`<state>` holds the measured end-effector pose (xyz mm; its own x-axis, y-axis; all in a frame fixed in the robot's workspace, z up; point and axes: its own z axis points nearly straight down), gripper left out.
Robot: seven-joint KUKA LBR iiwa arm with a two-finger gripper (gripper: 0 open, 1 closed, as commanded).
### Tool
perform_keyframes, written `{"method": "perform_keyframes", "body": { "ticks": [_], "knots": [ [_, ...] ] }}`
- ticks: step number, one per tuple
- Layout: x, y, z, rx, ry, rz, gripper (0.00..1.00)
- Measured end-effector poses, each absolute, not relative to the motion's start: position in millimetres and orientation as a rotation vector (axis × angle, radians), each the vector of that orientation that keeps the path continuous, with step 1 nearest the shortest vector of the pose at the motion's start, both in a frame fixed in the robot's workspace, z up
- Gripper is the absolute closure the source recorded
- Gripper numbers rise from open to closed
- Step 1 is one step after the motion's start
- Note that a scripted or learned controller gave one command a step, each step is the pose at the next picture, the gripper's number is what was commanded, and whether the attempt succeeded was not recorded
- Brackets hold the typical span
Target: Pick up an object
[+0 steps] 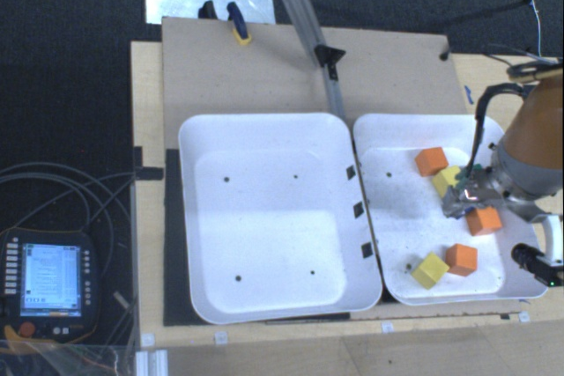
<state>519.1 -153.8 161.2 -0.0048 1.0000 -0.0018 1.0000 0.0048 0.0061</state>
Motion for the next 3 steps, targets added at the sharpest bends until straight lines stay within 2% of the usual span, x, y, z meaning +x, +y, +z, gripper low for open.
{"method": "perform_keyframes", "body": {
  "ticks": [2,3],
  "knots": [
    [511.9,-143,262,2.210,2.223,0.007,1.00],
    [523.2,-85,251,2.209,2.233,0.004,1.00]
  ]
}}
